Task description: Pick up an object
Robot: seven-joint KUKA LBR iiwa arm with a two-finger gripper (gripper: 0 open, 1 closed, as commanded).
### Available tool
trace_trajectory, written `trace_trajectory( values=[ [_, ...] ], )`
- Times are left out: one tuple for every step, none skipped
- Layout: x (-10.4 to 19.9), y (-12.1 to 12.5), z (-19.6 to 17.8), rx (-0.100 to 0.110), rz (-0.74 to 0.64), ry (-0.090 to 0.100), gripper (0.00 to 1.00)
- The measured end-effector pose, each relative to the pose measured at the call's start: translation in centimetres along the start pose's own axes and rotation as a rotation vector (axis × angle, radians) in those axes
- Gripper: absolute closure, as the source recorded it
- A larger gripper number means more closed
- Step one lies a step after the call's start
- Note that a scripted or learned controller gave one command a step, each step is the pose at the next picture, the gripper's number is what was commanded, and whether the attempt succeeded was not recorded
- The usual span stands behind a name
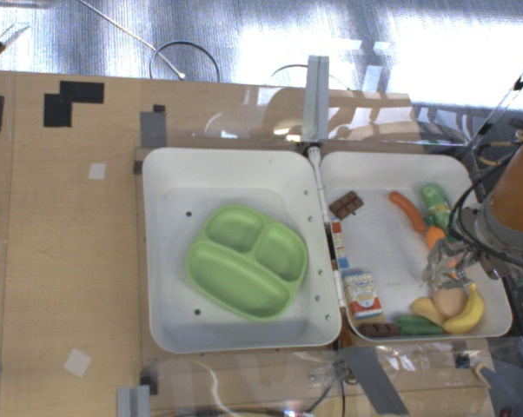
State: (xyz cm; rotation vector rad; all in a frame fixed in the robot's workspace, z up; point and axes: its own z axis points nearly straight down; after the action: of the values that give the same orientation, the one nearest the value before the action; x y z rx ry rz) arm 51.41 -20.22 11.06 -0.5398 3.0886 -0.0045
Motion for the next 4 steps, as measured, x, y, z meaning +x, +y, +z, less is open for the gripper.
trace_trajectory(
  values=[
    [-7.4,4.8,-7.9,0.003,-0.012,-0.014,1.00],
    [-0.2,5.2,-0.8,-0.003,-0.257,0.001,1.00],
    [-0.3,5.2,-0.8,-0.002,-0.259,0.000,0.00],
    [-6.8,2.7,2.1,0.004,-0.244,-0.007,0.00]
  ],
)
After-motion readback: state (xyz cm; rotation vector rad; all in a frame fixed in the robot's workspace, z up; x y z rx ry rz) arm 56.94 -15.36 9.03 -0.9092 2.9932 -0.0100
